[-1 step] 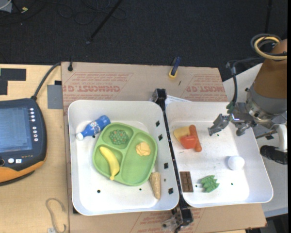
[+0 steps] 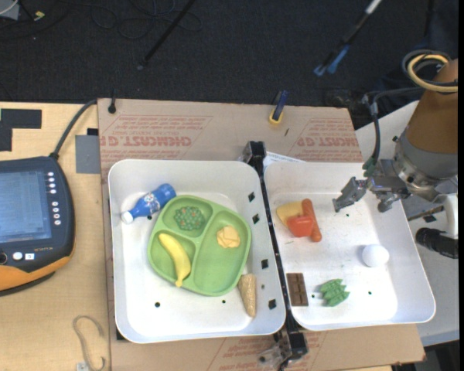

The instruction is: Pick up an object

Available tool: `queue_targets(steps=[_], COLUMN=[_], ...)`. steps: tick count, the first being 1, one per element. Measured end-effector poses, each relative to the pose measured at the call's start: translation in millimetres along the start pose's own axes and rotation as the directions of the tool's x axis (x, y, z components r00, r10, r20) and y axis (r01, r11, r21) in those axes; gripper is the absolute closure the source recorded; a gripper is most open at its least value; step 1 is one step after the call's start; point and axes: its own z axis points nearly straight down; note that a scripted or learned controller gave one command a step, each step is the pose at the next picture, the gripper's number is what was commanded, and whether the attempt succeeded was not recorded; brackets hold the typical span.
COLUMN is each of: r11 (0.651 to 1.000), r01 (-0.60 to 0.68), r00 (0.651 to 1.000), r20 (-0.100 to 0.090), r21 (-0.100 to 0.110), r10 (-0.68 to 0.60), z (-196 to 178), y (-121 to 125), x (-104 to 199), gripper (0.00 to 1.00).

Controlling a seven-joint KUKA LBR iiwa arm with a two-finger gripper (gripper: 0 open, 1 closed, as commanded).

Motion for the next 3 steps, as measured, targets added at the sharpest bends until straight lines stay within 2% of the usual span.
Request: queue_targets(steps=[1, 2, 3], r11=[1.000, 1.000, 1.000], r01=[0.001, 0.001, 0.000], r00=[1.000, 1.000, 1.000], r20=[0.000, -0.001, -0.001], r21=[0.003, 0.005, 0.002], r10=[-0.001, -0.001, 0.000], z=[43.5, 106.9, 140.8], y=[-2.0, 2.0, 1.9], x=[0.3, 2.2, 5.3], gripper=[0.00, 0.00, 0.00])
